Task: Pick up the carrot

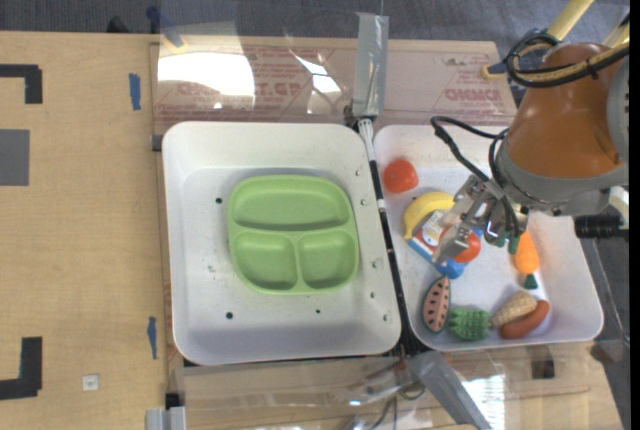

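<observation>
Orange carrot [526, 256] lies in the right bin [590, 313], just beside the gripper [462, 240]. Whether the claw is released or clenched cannot be told. Risk: crowded toys, notably the banana [428, 209] beneath it, may be seized instead.

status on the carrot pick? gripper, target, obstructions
Gripper low in right bin, over a small blue-and-white item beside the banana. Carrot lies free, off to the side. Nothing on top of it.
</observation>
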Available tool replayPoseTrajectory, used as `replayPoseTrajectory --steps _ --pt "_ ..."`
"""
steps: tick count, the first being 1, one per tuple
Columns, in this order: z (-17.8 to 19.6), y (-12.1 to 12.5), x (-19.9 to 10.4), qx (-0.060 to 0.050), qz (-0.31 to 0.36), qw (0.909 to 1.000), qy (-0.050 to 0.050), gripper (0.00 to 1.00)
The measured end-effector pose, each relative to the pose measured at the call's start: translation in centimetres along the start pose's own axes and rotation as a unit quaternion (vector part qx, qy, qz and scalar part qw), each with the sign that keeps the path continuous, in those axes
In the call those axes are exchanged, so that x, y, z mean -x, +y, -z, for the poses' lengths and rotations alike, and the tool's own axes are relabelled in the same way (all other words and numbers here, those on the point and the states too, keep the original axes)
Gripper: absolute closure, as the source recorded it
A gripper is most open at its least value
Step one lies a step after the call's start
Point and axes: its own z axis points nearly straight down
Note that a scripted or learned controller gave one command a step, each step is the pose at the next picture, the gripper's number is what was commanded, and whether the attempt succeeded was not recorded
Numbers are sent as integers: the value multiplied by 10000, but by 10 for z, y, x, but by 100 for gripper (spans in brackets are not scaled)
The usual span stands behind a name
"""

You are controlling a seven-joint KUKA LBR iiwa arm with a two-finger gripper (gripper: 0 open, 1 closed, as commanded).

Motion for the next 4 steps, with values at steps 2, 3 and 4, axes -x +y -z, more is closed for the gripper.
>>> replayPoseTrajectory --steps 2,3,4 --pt "-89 -131 60 -18 3781 9258 -6 100" --pt "-91 -131 58 -9 3782 9257 16 0" --pt "-98 -126 91 -13 1560 9878 -8 0"
